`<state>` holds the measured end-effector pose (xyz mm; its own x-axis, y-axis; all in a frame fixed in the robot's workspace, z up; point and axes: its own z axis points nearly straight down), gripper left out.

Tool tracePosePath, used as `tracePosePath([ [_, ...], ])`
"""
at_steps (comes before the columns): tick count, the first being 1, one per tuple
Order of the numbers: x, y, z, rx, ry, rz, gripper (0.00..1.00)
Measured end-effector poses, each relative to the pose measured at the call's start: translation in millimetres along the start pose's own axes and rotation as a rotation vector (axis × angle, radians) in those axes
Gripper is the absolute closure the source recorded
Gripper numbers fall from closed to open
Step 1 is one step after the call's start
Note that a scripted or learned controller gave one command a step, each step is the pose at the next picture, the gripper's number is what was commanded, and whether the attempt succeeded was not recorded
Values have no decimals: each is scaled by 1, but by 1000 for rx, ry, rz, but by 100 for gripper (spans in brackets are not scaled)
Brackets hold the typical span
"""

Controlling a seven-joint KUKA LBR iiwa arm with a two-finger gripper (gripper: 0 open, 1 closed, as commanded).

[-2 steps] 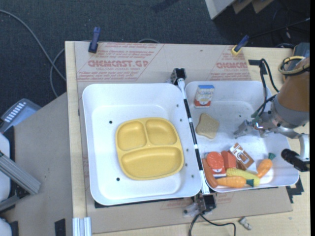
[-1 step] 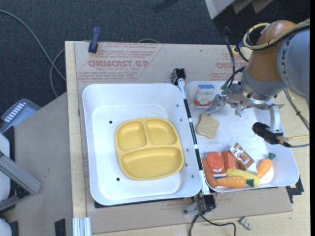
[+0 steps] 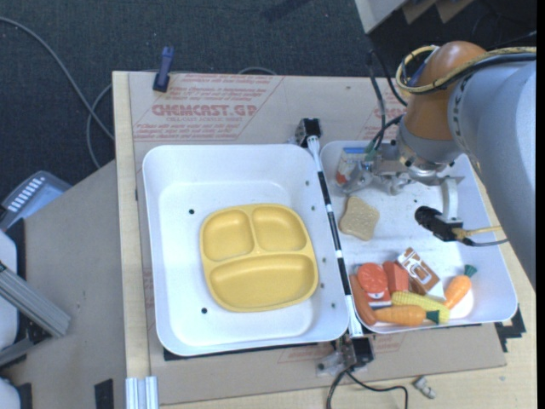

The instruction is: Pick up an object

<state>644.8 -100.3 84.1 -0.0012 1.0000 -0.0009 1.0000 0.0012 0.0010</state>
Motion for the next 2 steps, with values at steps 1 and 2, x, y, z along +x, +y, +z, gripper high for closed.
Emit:
tracePosePath([
  [1, 3, 19, 0, 17, -1, 0, 0],
  [2, -3, -49, 0, 3, 1, 2, 0],
])
